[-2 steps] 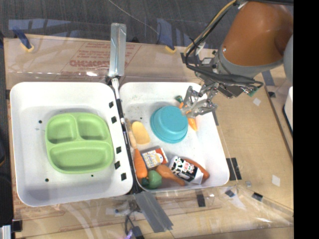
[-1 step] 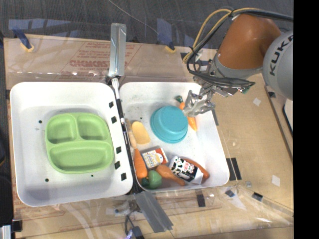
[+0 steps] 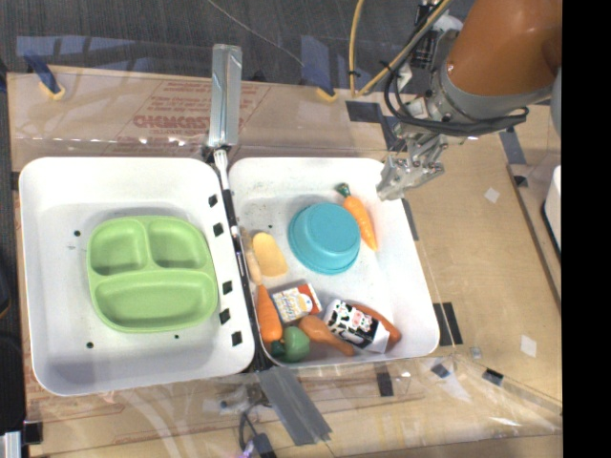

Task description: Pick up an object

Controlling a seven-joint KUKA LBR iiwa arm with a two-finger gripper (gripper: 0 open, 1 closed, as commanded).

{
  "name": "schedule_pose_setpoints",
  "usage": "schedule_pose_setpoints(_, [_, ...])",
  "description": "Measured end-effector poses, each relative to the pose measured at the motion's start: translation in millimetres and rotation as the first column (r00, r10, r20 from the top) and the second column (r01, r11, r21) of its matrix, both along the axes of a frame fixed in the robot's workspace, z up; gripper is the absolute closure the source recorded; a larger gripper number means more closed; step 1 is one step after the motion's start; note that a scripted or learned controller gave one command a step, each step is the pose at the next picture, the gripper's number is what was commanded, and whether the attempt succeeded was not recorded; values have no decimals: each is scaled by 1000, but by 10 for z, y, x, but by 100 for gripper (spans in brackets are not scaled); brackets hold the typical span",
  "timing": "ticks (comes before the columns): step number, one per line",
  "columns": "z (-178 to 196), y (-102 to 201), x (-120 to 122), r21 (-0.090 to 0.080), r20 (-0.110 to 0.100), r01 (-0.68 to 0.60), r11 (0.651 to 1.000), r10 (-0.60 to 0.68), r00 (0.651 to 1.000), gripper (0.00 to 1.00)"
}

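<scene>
My gripper [image 3: 406, 175] hangs over the back right corner of the right bin [image 3: 412, 284], just right of a small carrot [image 3: 360, 218]; nothing is visible between its fingers. A blue bowl [image 3: 326, 238] lies upside down in the middle of that bin. Toward the front lie a pale yellow piece [image 3: 268, 255], an orange juice carton [image 3: 293, 303], a black-and-white milk carton [image 3: 355, 324], a long carrot [image 3: 268, 315] and a green round item [image 3: 295, 344].
The left bin [image 3: 48, 208] holds a green divided plate [image 3: 151, 273]. A metal bar [image 3: 225, 93] stands at the back between the bins. Cables run down the arm above the gripper.
</scene>
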State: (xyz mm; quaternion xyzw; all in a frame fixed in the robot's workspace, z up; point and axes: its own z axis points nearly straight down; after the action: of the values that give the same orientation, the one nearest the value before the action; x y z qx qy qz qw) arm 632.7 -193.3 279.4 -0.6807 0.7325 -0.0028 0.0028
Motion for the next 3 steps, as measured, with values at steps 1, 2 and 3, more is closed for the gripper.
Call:
schedule_pose_setpoints(1, [-1234,-152,220,5,-19,111,994,-111,994,100])
schedule_pose_setpoints(2, [262,9,-44,-3,2,-207,978,207,978,100])
schedule_pose_setpoints(3, [-254,221,-670,4,-11,-451,892,451,892,100])
